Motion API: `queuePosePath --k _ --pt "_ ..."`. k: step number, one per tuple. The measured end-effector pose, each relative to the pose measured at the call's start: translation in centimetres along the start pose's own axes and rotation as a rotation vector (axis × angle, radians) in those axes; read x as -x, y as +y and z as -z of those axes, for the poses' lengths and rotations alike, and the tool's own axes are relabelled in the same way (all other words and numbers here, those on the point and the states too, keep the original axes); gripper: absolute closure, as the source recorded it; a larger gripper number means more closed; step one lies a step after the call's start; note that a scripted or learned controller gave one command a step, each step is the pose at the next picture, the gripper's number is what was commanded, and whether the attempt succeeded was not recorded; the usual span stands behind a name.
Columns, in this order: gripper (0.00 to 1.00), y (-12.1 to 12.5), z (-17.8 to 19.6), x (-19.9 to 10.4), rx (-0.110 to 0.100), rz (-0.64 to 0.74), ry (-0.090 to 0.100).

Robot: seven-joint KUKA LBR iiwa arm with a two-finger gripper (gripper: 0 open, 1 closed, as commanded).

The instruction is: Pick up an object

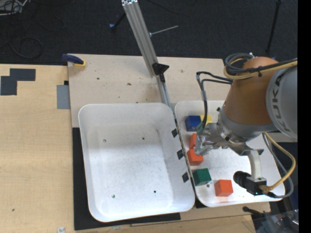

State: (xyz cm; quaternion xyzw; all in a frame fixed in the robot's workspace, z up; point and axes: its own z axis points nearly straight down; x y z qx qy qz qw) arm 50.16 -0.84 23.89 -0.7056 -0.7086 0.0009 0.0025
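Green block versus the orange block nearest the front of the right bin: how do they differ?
The green block sits against the divider side of the right bin; the orange block lies further right, nearer the front rim. The green one looks slightly larger and darker. Both are small cube-like blocks lying free, apart from the gripper.

Right bin [272,198] holds small blocks: blue [193,122] and yellow [206,120] far, two orange [195,157] [223,188], green [201,176] near.

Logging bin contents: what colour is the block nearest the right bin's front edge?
Orange block, clearest in the camera view.
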Motion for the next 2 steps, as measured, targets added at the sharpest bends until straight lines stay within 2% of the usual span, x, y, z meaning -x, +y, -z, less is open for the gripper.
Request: queuePosePath --k 1,2 --pt "1.00 0.0 -1.3 -4.8 -0.002 -0.001 0.000" --pt "1.00 -0.6 -0.3 -9.8 0.002 0.001 0.000"
